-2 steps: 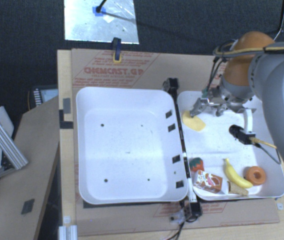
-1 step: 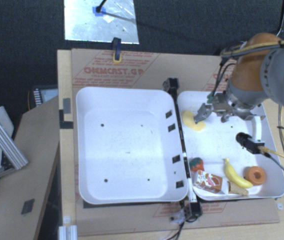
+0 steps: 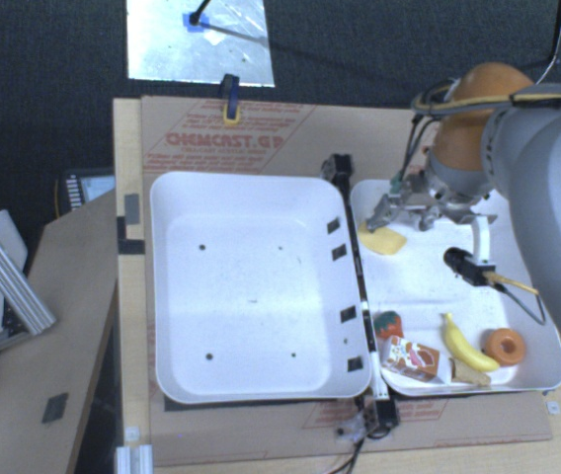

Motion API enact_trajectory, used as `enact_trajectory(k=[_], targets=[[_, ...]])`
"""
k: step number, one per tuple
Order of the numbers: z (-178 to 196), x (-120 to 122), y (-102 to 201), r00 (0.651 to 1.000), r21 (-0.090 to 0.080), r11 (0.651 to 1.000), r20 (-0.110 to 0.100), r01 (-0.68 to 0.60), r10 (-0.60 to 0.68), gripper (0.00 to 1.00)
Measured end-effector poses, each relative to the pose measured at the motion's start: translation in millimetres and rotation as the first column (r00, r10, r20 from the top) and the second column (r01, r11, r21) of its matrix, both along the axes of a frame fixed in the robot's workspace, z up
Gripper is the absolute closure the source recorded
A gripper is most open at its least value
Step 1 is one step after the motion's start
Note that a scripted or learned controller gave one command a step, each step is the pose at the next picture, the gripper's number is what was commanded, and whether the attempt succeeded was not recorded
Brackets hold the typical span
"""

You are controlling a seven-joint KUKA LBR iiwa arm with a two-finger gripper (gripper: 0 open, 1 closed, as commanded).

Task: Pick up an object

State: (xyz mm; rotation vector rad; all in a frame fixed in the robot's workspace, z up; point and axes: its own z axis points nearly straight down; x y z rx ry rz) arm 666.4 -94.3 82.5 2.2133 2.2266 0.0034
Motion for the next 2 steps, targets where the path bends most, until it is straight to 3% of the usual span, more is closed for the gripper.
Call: enact_trajectory(k=[1,2], targets=[[107,-108,35,1.000,0.003,1.000,-0.002,0.005,-0.005,0.00],[80,-10,-16,1.000,-0.004,1.000,0.007,0.003,-0.003,0.00]])
